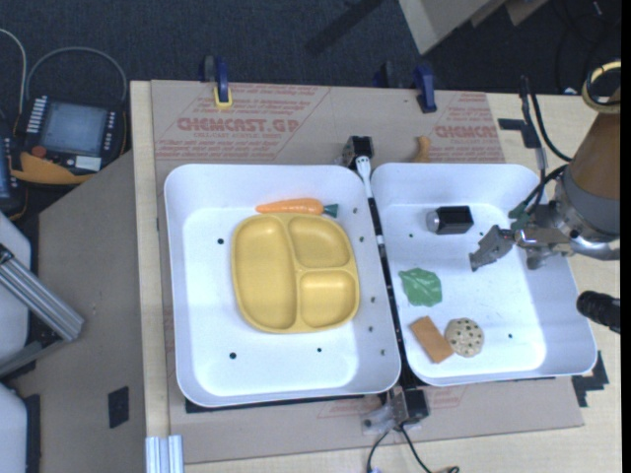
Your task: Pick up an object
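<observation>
Bins sit side by side on the surface, and I read the layout as a sorting setup: the left bin [197, 294] carries a yellow divided plate [294, 270] with a toy carrot [292, 206] lying just behind it, touching or nearly touching its far rim, while the right bin [552, 353] holds the loose small things I could go for. Those are a dark block [453, 219] near the back, a green leaf-like piece [422, 286] in the middle, and an orange wedge [429, 338] just beside a speckled cookie [464, 336] at the front.

My gripper [498, 246] hangs over the right bin, reaching in from the right side, between the dark block and the leaf piece but touching neither as far as I can judge. Its fingers [486, 252] look spread apart with nothing between them, so I count the pick as not yet made. I judge the dark block the nearest candidate; the wedge and cookie sit so close together that a grab there could catch both.
</observation>
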